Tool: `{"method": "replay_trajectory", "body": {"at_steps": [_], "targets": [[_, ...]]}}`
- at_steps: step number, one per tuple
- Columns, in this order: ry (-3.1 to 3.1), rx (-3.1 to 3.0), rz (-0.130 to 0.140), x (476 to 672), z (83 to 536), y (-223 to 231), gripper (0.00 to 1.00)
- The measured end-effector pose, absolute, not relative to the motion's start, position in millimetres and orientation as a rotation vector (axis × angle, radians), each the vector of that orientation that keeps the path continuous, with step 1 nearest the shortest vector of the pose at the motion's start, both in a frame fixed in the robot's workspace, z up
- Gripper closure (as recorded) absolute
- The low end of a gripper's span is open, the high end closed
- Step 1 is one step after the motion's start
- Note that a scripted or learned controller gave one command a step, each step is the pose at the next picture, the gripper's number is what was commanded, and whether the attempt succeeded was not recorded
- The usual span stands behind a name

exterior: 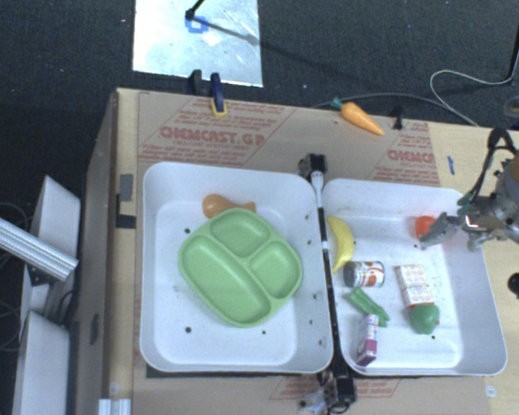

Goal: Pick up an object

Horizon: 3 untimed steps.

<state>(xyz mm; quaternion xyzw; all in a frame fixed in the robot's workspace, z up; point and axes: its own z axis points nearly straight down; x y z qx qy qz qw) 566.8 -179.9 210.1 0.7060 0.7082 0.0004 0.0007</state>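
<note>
Hovering over the right bin's (479, 302) far right rim: the gripper (458, 223), reaching in on the grey arm (518, 189). Impossible to tell how far the fingers are parted, or whether anything is sitting between them; too small and blurred. Lying just beside the fingers, on their left, near the bin's back wall: a red-orange object (427, 225), whether touching them or not, hard to say. Sitting below the fingers, nearer the camera: a red-and-white box (411, 283), with a green item (424, 319) right beneath it. Resting further left of the fingers: a small can (365, 274), a yellow banana (341, 241) by the divider, a green pod-like piece (366, 305) and a pink packet (369, 338) toward the front. Lying well apart to the left, in the left bin (164, 240): a green divided plate (240, 265) with an orange item (217, 205) peeking out behind it. Resting beyond the bins on the surface (274, 132): a carrot (361, 117).
</note>
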Motion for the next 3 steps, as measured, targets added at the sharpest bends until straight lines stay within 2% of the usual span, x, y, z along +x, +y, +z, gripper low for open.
{"method": "replay_trajectory", "body": {"at_steps": [1,2,3], "targets": [[2.221,2.216,0.002,653.9,98.5,-182.3,0.00],[2.227,2.214,0.002,669.1,84.4,-150.8,0.00],[2.227,2.208,0.003,670.2,96.3,-151.5,1.00]]}}
